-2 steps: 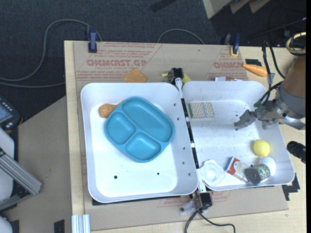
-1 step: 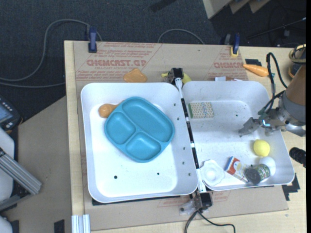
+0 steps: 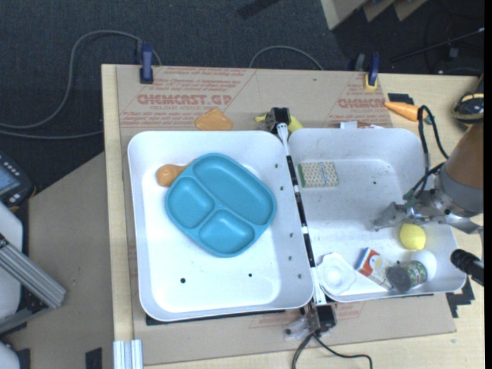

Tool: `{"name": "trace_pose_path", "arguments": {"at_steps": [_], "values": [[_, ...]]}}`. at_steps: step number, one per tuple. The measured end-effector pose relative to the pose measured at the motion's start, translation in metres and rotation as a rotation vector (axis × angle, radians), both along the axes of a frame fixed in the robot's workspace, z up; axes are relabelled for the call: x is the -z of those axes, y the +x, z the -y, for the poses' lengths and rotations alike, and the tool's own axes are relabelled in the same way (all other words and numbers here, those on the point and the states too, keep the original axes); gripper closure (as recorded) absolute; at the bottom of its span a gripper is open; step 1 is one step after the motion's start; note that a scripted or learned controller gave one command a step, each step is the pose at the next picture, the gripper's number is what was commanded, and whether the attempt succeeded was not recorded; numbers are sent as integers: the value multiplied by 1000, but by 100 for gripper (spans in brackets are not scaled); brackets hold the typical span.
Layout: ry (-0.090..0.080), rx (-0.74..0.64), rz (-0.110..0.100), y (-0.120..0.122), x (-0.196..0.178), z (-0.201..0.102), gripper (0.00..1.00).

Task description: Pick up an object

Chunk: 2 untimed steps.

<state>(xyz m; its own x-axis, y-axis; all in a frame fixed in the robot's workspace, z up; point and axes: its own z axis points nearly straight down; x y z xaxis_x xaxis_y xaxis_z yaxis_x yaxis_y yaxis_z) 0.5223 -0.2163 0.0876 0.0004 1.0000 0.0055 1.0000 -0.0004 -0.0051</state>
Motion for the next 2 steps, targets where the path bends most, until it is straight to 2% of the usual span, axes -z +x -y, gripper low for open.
{"name": "trace_pose_path", "arguments": {"at_steps": [1,2], "values": [[-5,-1,5,2,-13,0,100],[-5,-1,4,1,-12,0,0]]}}
